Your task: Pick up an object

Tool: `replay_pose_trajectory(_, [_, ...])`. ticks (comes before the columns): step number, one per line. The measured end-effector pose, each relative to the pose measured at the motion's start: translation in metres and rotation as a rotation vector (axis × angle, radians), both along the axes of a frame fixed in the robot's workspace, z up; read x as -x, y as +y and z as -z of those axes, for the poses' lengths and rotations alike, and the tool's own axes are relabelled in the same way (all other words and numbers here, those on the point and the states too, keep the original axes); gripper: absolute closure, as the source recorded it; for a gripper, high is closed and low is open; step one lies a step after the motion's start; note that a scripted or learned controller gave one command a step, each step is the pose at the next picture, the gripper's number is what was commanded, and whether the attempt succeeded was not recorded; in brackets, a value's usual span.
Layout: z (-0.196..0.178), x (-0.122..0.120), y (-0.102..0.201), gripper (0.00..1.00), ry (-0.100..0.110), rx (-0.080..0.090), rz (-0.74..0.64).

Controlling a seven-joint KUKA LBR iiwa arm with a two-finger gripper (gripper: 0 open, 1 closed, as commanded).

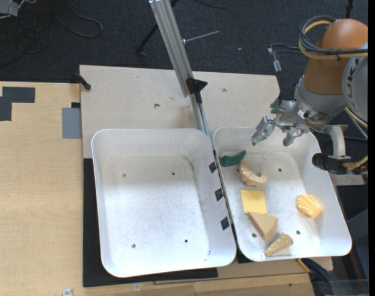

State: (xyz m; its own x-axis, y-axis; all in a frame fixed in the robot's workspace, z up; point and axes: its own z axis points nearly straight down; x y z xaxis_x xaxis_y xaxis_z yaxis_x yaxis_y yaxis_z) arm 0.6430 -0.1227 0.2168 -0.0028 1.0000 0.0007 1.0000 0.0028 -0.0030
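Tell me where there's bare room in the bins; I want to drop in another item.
The left bin has a bare floor wall to wall. In the right bin, items crowd the left half: green piece, yellow square, wedge. Free patches lie between the shell and the far wall, under the gripper.

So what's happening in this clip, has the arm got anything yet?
Not yet. The gripper hangs open over the far end of the right bin, with nothing between its fingers. The items lie loose below it: a green piece, a tan chunk, a yellow square, a wedge, a shell-shaped piece and a small bit.
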Motion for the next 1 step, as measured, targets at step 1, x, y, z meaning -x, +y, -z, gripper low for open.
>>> replay_pose_trajectory(1, [0.0000, 0.0000, 0.0001, 0.00, 0.000, 0.000, -0.001])
